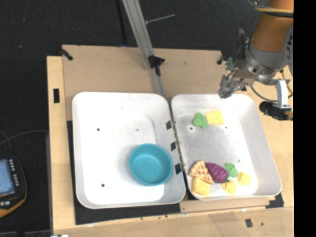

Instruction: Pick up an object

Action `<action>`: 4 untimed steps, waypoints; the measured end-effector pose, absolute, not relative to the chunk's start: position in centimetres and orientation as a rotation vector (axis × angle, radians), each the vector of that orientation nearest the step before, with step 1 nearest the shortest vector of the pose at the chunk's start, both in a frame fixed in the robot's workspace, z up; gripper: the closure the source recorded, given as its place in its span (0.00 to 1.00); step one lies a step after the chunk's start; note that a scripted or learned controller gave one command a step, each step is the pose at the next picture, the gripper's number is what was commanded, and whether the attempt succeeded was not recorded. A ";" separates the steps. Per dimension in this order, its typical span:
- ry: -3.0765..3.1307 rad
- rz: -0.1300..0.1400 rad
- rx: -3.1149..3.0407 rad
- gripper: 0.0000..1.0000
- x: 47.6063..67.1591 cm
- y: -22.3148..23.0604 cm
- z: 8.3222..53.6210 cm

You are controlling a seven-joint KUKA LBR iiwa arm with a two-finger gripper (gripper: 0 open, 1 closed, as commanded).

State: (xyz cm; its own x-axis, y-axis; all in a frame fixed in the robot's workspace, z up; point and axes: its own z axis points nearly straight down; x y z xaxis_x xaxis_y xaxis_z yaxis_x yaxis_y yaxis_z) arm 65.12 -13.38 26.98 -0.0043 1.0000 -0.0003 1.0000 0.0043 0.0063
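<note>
The arm [273, 14] was cut off by the top edge. The gripper [226, 92] was too small and dark for its fingers to be made out. A handheld device [9, 181] at lower left was cropped by the left edge. Toys [217, 177] heaped in the right bin [256, 147] overlapped, hiding parts of one another.

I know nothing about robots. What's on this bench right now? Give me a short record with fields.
left bin: holds a blue bowl, upright, near its front right corner
right bin: holds toy food in two groups
back group: a green piece touching a yellow block
front group: a waffle piece, a purple piece, small green and yellow bits, all packed close
arm: grey and orange, reaching in from the right
gripper: above the right bin's back rim, holding nothing visible
task state: nothing picked up yet
</note>
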 end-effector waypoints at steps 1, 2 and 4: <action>2.229 0.003 2.214 1.00 62.8 -8.4 27.6; 2.225 0.002 2.218 1.00 60.9 -4.6 27.8; 2.230 0.001 2.215 1.00 56.4 4.9 25.6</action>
